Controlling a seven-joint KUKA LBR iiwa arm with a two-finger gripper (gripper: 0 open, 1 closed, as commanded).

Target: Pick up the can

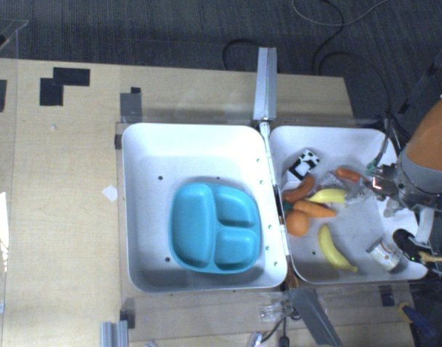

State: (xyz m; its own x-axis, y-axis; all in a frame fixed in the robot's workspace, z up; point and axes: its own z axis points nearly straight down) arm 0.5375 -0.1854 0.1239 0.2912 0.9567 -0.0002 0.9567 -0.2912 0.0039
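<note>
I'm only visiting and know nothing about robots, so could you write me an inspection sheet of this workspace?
Surface: wooden bench bearing a left bin and a right bin, both white.
Job's things: can on its side near the right bin's front right corner, not gripped.
Clutter: blue divided plate in the left bin; in the right bin, front banana, rear banana, carrot, orange, black-and-white patterned item.
Grippers: gripper over the right bin, behind the can, apart from it.
Cables: thin cable looped on the floor.
Surroundings: dark floor behind the bench.
</note>
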